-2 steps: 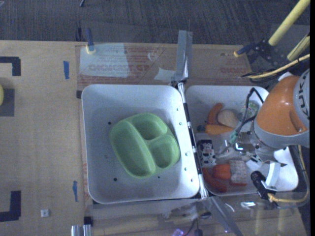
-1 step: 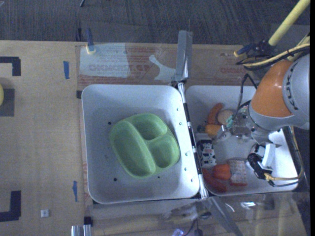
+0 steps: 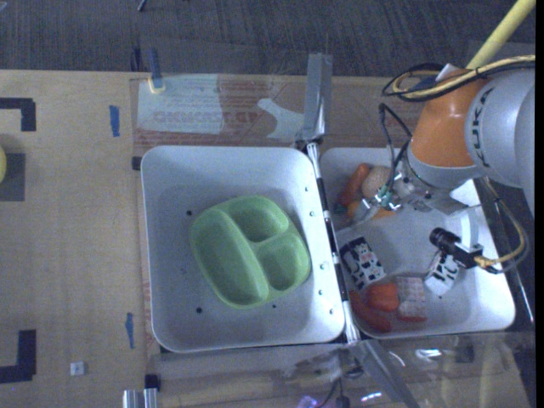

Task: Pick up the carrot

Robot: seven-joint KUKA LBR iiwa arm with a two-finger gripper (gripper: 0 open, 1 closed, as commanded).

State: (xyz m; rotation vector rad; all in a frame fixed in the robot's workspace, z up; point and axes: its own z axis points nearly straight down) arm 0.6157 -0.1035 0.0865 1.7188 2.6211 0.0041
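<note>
Carrot lying at right bin's upper left corner, just beside claw. Claw opening: cannot tell. Green divided plate in left bin.

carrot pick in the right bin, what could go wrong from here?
1. The carrot lies hard against the right bin's left wall, beside a pale object, so the tool may lack room, or close on the neighbour instead.
2. The arm hides much of that corner from the camera view, so a miss may be hard to spot.
3. The red items at the bin's near edge could be mistaken for the carrot.
</note>
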